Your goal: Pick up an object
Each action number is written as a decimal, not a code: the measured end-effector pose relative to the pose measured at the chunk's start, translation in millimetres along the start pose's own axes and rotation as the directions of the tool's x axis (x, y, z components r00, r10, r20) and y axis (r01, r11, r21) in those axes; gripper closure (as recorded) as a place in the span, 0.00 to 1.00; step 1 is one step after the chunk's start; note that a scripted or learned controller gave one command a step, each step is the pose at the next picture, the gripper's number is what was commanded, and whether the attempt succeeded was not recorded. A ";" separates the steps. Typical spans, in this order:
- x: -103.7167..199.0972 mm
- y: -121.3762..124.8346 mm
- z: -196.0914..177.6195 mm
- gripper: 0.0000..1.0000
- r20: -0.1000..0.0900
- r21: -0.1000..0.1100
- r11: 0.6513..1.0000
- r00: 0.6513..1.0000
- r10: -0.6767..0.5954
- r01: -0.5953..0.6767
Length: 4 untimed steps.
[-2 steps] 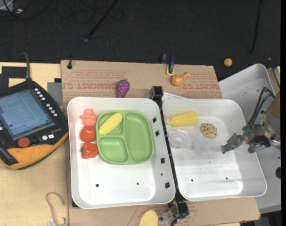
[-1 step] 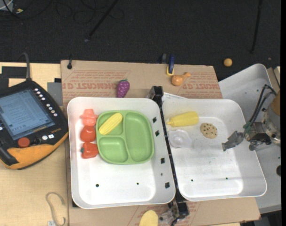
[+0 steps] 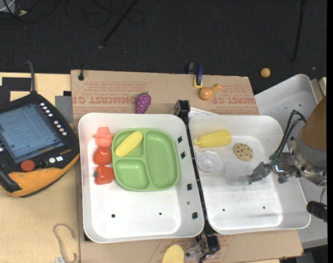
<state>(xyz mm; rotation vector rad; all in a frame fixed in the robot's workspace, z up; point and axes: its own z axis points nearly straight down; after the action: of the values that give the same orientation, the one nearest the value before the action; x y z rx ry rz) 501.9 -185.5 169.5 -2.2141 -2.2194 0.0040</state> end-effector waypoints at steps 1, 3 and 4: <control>13.2 -3.1 55.6 0.00 -0.001 0.002 1.000 1.000 0.000 0.000; 14.3 -2.2 71.1 1.00 0.001 -0.006 1.000 1.000 0.006 -0.006; 16.7 -12.0 21.5 1.00 0.003 -0.007 1.000 1.000 0.005 -0.005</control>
<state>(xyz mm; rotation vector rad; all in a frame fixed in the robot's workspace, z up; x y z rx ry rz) 489.7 -168.8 148.1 -2.2244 -2.2182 -0.0006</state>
